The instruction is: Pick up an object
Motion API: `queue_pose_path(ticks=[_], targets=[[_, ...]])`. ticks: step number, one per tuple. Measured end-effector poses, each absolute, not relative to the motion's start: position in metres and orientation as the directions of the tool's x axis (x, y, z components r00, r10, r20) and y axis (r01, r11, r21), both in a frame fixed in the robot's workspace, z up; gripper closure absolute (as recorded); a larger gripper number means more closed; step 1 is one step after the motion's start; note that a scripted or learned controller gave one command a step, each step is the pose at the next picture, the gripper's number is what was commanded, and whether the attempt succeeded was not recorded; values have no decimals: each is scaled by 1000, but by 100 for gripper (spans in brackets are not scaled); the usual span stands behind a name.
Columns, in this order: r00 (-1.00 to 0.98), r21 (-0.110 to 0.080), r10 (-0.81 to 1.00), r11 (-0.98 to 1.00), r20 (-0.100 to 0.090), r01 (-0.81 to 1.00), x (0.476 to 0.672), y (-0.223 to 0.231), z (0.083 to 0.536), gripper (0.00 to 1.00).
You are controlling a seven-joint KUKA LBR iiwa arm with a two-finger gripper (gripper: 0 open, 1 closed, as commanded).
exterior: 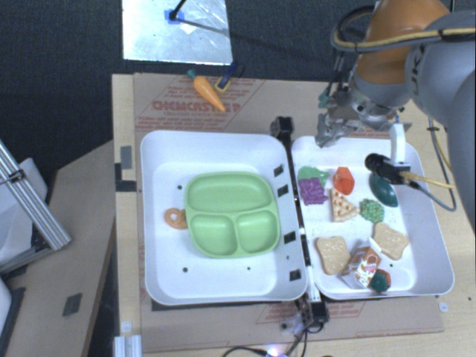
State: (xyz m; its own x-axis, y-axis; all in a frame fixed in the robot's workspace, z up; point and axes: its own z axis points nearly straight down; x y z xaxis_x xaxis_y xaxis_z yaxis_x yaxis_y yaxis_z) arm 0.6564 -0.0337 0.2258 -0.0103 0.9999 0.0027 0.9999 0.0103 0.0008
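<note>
Gripper (329, 136): hanging over the far left corner of the right bin (430, 222), above the toys, nothing between its tips; whether it is parted or closed, I cannot tell from this slant.
Arm: grey links and the orange band (394, 32) sweeping in from the right, looped cables riding alongside.
Nearest targets: a green leafy piece (312, 175) and a purple bumpy one (312, 192) sit just below the gripper, touching each other; a red block (343, 179) is beside them.
Further in: a pizza wedge (343, 207), a broccoli floret (372, 211), two toast slices (332, 253) (390, 240), a small printed carton (364, 265) tilted near the front rim, a dark green ladle (384, 183) lying across the far side.
Left bin (160, 222): a light green divided tray (230, 214) with a tan pretzel ring (175, 219) just beside it.
Outside the bins: a toy carrot (208, 93) on the cardboard.
Materials: mostly smooth hard plastic, rounded or flat, slippery by my guess; bins glossy white and shallow.
Risk one: a straight drop here could clip the bin's wall or the black centre divider (294, 199), it's that near the corner.
Risk two: the crowded pieces may mean pinching two at once, or nudging one aside.
Risk three: flat toast and pizza offer little edge to catch.
</note>
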Motion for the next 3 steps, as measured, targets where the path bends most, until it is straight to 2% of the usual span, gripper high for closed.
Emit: queue_pose_path(ticks=[1,2,3], targets=[[-10,0,1000,10,3,1000,657,19,217,100],[-7,0,1000,7,1,1000,643,43,215,100],[-6,2,1000,6,0,1000,648,41,215,100]])
